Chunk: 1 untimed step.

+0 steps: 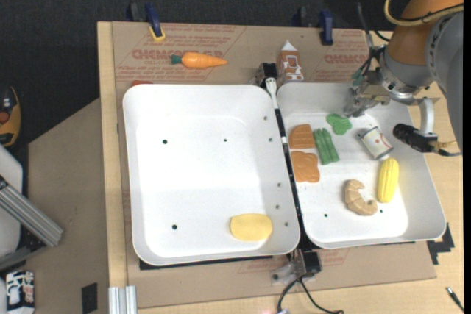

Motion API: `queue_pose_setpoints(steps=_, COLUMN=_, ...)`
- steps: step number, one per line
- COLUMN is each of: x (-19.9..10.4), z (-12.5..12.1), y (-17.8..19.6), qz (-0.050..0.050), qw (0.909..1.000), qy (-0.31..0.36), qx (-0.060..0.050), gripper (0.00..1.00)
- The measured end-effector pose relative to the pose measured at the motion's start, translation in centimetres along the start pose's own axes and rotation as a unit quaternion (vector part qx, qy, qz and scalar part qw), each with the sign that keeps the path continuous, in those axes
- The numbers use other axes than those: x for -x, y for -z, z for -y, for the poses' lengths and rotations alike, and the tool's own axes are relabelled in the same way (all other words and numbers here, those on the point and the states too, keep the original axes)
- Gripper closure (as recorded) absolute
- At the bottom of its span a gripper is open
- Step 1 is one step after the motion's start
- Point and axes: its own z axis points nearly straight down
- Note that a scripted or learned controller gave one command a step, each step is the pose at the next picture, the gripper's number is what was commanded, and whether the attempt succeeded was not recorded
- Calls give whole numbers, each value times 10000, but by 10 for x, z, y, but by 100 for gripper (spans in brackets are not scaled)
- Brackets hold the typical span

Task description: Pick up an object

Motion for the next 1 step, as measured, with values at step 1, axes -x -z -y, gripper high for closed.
queue_pose_setpoints(steps=1, x=-49, z=79, y=-13, qz=-33, qw=10000, qy=-15, qx=-68, gripper=100)
